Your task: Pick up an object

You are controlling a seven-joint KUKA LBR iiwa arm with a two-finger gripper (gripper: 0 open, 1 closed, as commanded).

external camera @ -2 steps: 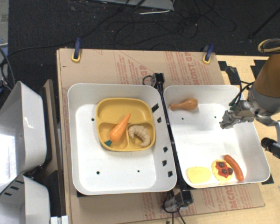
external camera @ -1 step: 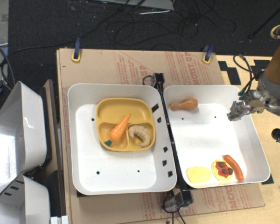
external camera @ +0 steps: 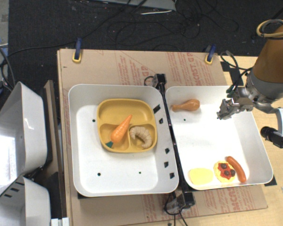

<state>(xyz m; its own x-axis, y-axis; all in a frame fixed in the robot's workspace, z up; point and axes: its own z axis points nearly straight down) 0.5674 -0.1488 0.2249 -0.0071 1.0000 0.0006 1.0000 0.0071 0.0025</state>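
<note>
My gripper hangs over the back right part of the right bin, its dark fingertips pointing down and left. A brown chicken drumstick lies at the bin's back, a short way left of the gripper and apart from it. Along the front of that bin lie a yellow round slice, a small pizza piece and a red sausage. In the left bin a yellow divided plate holds an orange carrot and a pale shrimp.
A cardboard sheet lies under both bins, held by yellow clamps at the back. Cables run over the dark floor behind. White containers stand at the left. The arm's orange band rises at the right.
</note>
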